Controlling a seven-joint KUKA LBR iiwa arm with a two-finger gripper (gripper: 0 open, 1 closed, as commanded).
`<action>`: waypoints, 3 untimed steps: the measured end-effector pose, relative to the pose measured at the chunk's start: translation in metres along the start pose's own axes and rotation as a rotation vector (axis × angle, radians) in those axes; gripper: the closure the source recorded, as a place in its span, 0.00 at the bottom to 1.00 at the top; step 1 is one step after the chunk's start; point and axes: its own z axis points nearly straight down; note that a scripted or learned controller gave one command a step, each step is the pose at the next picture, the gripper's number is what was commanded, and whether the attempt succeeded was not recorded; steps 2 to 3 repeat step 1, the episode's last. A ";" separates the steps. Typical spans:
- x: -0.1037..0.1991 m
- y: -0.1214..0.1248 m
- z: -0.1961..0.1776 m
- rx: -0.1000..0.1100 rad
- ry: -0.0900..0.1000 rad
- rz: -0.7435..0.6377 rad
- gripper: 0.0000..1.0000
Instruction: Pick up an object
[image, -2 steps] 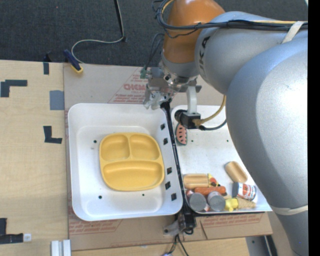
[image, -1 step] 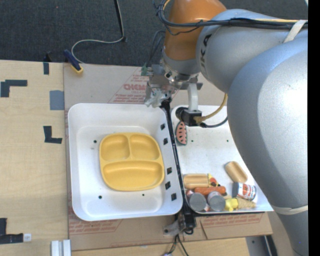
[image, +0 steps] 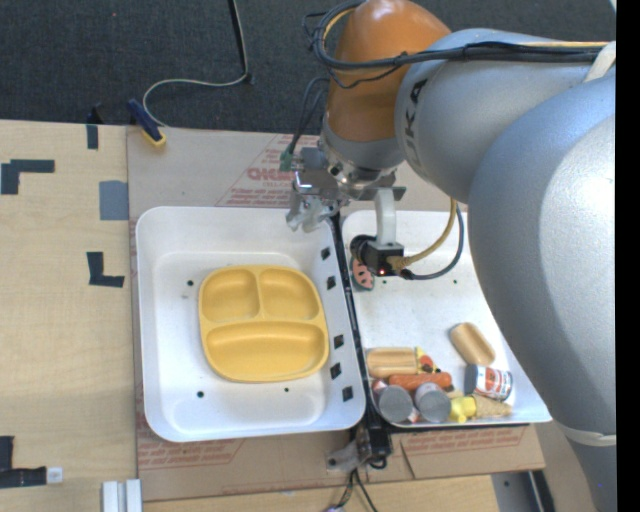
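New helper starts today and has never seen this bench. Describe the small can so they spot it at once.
Find the right-hand white bin and follow it to its near right corner. The small can lies there on its side, beside a tan bread roll; its red-and-white label sets it apart.

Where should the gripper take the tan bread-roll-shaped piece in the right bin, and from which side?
Probably from straight above, fingers across the narrow middle of the tan bread-roll-shaped piece. It lies flat and apart from the cluster along the near wall of the right white bin, long axis on a diagonal, so its two long flanks look free; the rounded ends would likely slip.
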 end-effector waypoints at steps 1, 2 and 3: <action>-0.032 0.031 0.012 0.001 0.000 0.001 1.00; -0.032 0.031 0.012 0.001 0.000 0.001 1.00; -0.032 0.031 0.012 0.001 0.000 0.001 1.00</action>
